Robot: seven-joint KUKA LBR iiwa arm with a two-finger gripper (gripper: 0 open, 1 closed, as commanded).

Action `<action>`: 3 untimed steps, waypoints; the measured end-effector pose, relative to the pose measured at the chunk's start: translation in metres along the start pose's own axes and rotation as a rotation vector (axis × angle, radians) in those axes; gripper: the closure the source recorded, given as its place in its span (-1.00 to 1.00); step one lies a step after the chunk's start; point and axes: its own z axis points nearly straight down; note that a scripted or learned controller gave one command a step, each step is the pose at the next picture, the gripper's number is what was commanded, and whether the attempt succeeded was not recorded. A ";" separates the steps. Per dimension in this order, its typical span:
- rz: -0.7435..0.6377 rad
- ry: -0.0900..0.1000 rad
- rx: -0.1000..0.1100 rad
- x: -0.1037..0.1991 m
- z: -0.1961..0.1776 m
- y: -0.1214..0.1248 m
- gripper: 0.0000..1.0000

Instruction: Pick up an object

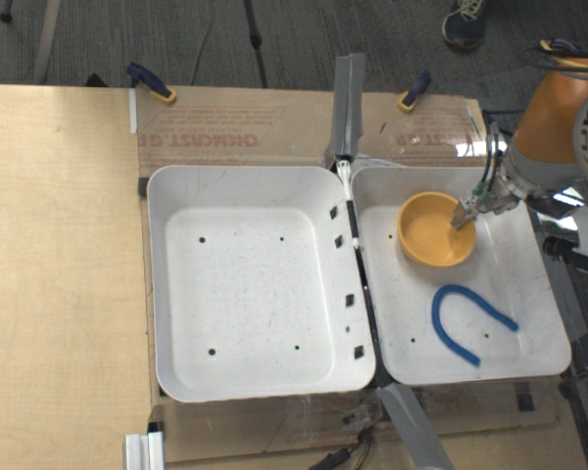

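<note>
arm (pixel 559 116): seen at the right edge, grey with an orange band, reached in from the right and angled down to the left
wrist (pixel 510 179): set below the orange band, tilted down-left
gripper (pixel 465 215): carried low at the arm's tip, pointed down-left
fingers: too small and blurred to be judged

A lab: clamped bench (pixel 59 262), tripod legs (pixel 250 23).

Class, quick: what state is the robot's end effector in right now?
End effector: at the right rim of the yellow bowl in the right bin; whether it is open, closed or gripping cannot be told.
</note>
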 end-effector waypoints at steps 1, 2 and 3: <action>0.096 0.003 0.009 0.043 -0.111 0.044 1.00; 0.016 0.004 0.011 0.025 -0.131 -0.001 1.00; 0.016 0.004 0.010 0.025 -0.132 0.000 -1.00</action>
